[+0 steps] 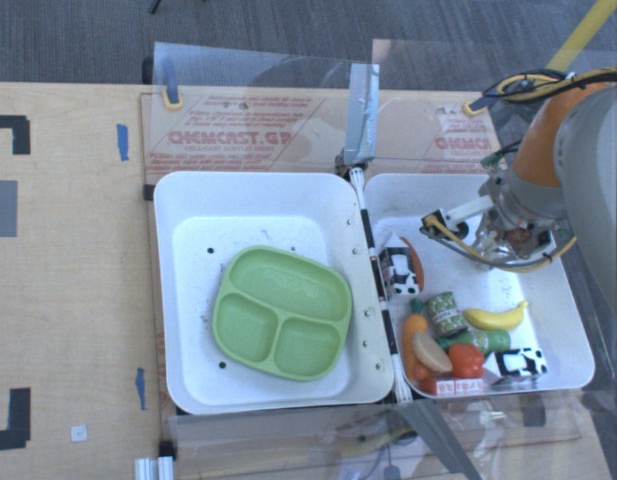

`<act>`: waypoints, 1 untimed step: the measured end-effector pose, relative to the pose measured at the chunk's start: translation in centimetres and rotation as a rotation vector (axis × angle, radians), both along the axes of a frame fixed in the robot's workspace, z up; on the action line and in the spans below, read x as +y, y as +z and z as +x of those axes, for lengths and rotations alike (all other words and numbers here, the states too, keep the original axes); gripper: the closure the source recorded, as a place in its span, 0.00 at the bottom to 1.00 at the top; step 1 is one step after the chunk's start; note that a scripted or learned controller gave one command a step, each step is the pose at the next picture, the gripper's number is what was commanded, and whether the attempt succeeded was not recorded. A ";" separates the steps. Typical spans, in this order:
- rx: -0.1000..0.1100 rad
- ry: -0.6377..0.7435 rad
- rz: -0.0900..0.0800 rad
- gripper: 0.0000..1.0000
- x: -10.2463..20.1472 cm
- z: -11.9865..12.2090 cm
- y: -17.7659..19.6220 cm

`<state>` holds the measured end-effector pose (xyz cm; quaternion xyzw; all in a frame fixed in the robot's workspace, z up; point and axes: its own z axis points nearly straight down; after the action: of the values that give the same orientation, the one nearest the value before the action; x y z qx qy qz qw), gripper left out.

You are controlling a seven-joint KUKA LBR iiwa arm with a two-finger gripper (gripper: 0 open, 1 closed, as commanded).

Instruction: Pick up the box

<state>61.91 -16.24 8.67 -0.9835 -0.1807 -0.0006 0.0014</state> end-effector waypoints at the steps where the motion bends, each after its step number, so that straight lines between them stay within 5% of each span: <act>1: -0.002 -0.158 -0.002 1.00 2.5 3.1 0.0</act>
<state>65.06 -13.76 8.62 -0.9947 -0.1024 -0.0016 0.0002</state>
